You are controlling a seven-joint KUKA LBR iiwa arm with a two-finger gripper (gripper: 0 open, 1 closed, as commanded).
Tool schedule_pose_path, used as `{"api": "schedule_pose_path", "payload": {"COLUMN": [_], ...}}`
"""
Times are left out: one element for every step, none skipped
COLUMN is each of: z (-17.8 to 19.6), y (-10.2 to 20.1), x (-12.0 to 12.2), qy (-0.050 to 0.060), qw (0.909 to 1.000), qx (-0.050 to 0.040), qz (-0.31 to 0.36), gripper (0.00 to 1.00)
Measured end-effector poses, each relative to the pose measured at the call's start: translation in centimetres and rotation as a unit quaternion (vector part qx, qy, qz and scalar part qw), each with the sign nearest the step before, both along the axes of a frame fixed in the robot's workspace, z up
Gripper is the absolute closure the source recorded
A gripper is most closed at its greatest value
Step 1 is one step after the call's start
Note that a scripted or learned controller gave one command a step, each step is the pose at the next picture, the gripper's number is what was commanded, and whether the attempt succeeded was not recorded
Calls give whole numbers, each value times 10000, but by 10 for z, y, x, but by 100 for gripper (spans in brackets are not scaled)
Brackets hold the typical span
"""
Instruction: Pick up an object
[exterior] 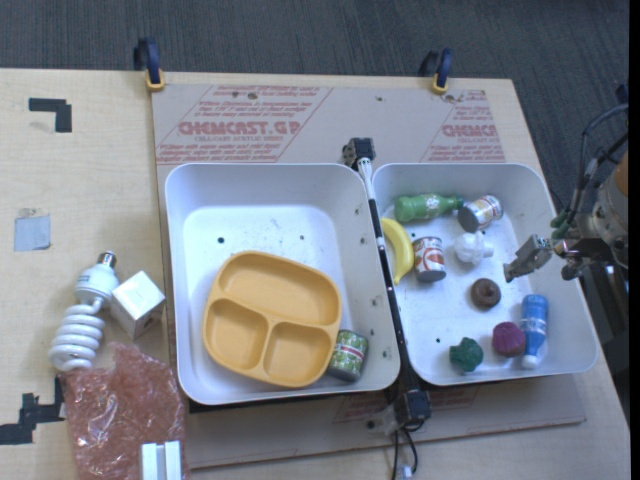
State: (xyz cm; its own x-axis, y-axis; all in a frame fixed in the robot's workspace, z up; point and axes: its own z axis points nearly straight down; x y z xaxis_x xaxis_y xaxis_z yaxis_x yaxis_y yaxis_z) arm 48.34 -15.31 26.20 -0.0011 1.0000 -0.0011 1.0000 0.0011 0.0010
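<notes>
Two white bins sit side by side on the bench. Left bin (190,268) holds a yellow divided tray (270,318) and a small green can (349,355) touching the tray's lower right corner. Right bin (570,358) is crowded: green bottle (425,207), banana (399,247) against the dividing wall, red-and-white can (429,259), silver can (481,213), white lump (470,249), brown ring (486,293), green toy (465,354), magenta ball (508,339), blue bottle (534,328).

Gripper (525,259) hangs over the right bin's right side, above the blue bottle and right of the brown ring. Fingers look parted, nothing between them. No object is lifted yet.

Likely target: brown ring or blue bottle, both near; cannot tell which.

Risks:
- Blue bottle touches the magenta ball; a finger coming down between them could shove one aside.
- Bottle is round, lies flat, may roll out of a pinch.
- Ring is low and small; fingers may close above it.
- Bin wall is close on the right; a finger could strike it.
</notes>
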Motion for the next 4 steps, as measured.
{"api": "schedule_pose_path", "payload": {"z": [-170,-160,-160,-170], "y": [6,6,6,48], "x": [-6,-5,-5,64], "qy": [5,-6,-7,2], "qw": [10000,10000,10000,10000], "qx": [7,5,4,3], "qz": [-13,-21,-19,-7], "gripper": [0,100,0,0]}}
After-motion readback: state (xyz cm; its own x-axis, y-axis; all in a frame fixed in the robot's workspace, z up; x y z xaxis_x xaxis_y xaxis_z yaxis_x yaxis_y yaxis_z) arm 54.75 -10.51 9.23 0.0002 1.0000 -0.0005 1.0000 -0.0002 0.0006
